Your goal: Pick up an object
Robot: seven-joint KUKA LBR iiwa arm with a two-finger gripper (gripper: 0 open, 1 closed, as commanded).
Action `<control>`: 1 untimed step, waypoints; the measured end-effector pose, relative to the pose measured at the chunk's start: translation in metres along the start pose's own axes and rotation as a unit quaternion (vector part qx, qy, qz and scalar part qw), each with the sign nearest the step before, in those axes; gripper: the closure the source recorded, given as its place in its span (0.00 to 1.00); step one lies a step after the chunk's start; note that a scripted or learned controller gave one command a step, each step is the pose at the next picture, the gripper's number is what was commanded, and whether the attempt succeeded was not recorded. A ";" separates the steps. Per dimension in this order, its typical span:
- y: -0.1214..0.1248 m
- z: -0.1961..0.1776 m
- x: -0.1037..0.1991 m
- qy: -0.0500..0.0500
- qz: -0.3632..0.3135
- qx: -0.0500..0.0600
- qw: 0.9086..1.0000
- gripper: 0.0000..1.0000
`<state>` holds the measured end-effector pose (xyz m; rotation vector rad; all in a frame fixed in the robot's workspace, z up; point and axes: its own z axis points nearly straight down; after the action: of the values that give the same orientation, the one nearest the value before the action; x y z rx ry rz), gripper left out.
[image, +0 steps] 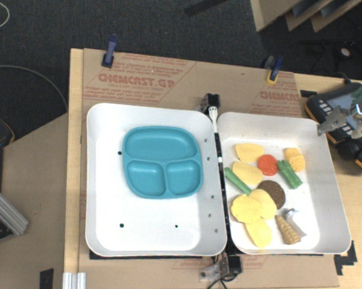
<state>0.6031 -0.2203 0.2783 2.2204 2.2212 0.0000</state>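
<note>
The gripper (340, 119) sits up at the far corner of the right bin (321, 205), just off its rim. It's a blur of grey metal from this angle, so I can't tell whether it is open or closed. Nothing hangs from it, and the pick is not yet made.

Every candidate lies below and inward of it. Nearest is the corn piece (295, 160), with the green pod (290, 174) touching it and the red disc (267, 164) just beyond. Further out are the brown disc (272, 193), the overlapping yellow slices (254, 207) and the cone-shaped piece (290, 229).

Here's the danger: this pile is tightly packed. A descent between corn and pod may well land on both, wedging or nudging them apart and closing on air. The flat yellow slices look too thin to catch. The teal divided plate (163, 161) in the left bin (102, 191) lies well away from the gripper.
</note>
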 end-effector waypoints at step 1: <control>0.020 0.143 -0.002 0.002 -0.001 0.005 1.000 0.00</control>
<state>0.6229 -0.2224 0.1356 2.2266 2.2302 -0.0076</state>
